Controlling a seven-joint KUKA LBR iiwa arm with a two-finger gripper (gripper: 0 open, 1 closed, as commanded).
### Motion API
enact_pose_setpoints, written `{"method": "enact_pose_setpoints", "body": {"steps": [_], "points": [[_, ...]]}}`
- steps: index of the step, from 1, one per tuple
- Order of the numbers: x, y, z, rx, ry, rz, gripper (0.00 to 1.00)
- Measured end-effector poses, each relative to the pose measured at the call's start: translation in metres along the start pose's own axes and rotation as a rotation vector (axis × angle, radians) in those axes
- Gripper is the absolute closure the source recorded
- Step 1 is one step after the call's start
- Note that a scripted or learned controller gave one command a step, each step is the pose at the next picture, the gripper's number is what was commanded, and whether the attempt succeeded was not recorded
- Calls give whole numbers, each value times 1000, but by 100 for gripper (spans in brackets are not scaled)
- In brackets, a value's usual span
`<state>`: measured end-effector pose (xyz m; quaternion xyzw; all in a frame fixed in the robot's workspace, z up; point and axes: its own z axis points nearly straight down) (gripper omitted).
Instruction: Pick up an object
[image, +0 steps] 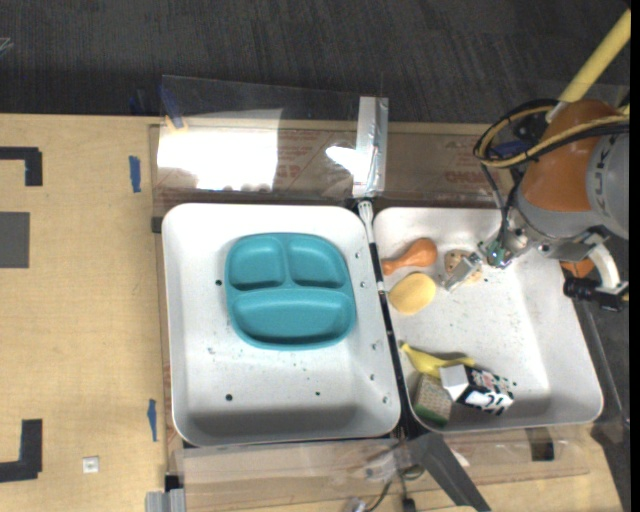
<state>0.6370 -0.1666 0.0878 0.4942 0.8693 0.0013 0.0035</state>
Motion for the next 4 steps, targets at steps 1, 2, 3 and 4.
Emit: {"method": "enact_pose_setpoints", "body": {"steps": [1, 2, 3, 4], "points": [[18, 42, 2, 4, 3, 213, 0], [17, 44, -13, -3, -4, 210, 100], [17, 44, -12, -2, -4, 211, 0], [103, -54, -111, 2, 2, -6, 0]]}}
